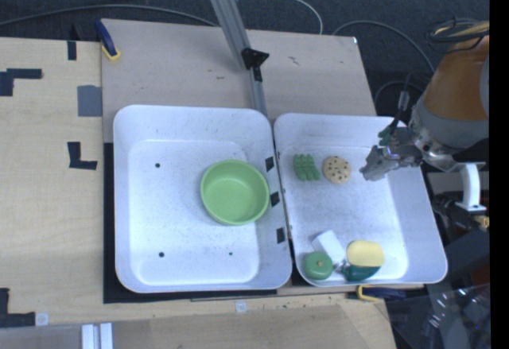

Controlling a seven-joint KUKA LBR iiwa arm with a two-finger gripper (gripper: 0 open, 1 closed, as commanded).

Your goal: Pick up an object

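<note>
My gripper (375, 167) hangs over the right bin (413, 204), near its right wall, with nothing seen in it. A round tan cookie (336, 170) lies just left of the gripper, and beside that sits a green ridged piece (305, 167). At the bin's near edge are a white block (328, 244), a green round item (319, 265), a yellow item (365, 253) and a teal piece (362, 272), packed close together. A green bowl (235, 192) stands upright in the left bin (143, 180).
A grey metal pole (227, 5) slants down to the bins' far edge between them. Cables lie on the dark floor behind the bench. A wooden tabletop (48, 180) spreads out to the left.
</note>
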